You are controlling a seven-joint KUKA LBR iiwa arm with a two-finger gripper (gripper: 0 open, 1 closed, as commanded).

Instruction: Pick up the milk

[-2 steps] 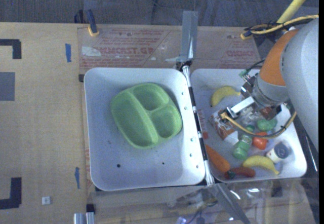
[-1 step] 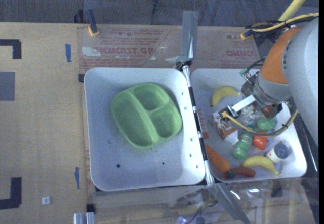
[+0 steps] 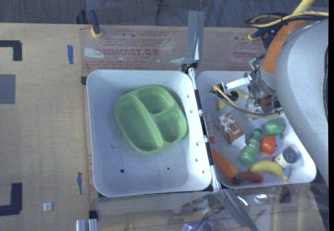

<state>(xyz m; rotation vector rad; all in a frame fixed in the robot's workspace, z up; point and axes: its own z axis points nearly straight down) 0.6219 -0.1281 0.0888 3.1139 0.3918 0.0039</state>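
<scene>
- The gripper [image 3: 259, 98] hangs low over the far half of the right bin [image 3: 207, 84], wrist cables looped on its divider side. You cannot tell how wide it stands, nor whether it has hold of anything; the wrist hardware blocks that.
- The milk [image 3: 230, 127], which I take to be the small white-and-orange carton, lies tilted on the bin floor, near the gripper on its divider side and a step toward the near rim. It is apart from the tool, so judge it as not yet grasped.
- The tool probably sits where it does because the arm reaches in from behind it. To centre on the carton, you need to shift it toward the divider and the near rim.
- The carton has bare floor on the side facing away from the gripper. That is likely the easier side for closing in.
- Beyond the milk from the gripper, toward the near rim:
  - a green bottle [image 3: 251, 146] just beside the carton
  - a carrot [image 3: 224, 164] along the divider wall
  - a banana [image 3: 270, 168]
  - a small red piece [image 3: 249, 177]
- Nearer the arm's side of the tool:
  - a green item [image 3: 274, 127]
  - a red-orange fruit [image 3: 267, 144]
  - a white bottle with a dark cap [image 3: 287, 157]
- The green bottle is the neighbour most likely to get nudged.
- The left bin [image 3: 104, 162], well away from the gripper past the divider, holds a green divided plate [image 3: 151, 118] with nothing in its compartments.
</scene>
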